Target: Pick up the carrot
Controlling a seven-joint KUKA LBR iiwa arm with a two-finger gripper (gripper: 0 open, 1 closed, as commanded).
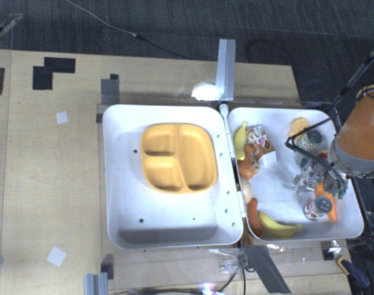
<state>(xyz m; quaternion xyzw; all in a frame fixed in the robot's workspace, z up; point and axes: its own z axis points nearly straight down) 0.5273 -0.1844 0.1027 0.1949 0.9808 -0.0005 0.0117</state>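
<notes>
Carrot: small orange tapered piece, lying in the right shallow white plastic bin, near that bin's right wall toward its front corner. It sits just beside a small round red-and-white item, apparently touching it; the contact line is too small to confirm.

Two-finger gripper hangs low over the right bin, just up and left of the carrot, at the end of the grey arm with its orange band, which enters from the right. The fingers are a tangle of clear and metallic parts against the white floor; whether they are spread or closed, cannot tell. Nothing is seen between them. The carrot appears partly overlapped by the wrist hardware at its upper end.

Other contents of the right bin: yellow-green banana-shaped piece against the left wall, a brown-and-white patterned packet beside it, a round orange-brown ball below that, a yellow banana along the front edge with a red elongated piece at its left end, a tan oval biscuit-like item near the back wall, and a round green-rimmed can next to it.

Left shallow white bin holds a yellow three-compartment plastic tray, lying flat near the bin's centre.
</notes>
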